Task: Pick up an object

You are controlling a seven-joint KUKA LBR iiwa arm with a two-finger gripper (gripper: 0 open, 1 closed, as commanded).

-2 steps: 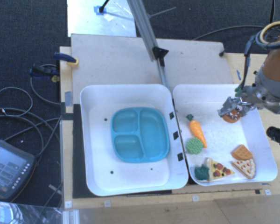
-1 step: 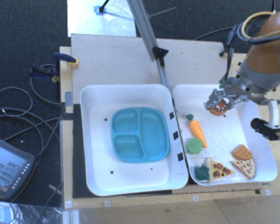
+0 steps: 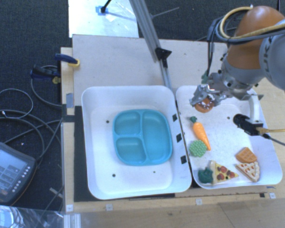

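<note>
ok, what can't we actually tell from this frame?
- Gripper, camera view: whether its jaws are open or shut; wrist hardware covers them.
- Brown round object beneath it: partly covered by the gripper, so contact and identity are unclear.
- Pizza slice toppings, dark green piece: too small to identify.
- Arm: cut off at the right edge.

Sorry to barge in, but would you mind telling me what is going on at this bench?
The arm is reaching into the right bin, its gripper down over a round brown toy near the far edge. A carrot, green piece, pizza slice and waffles lie untouched. The left bin holds a blue plate.
</note>
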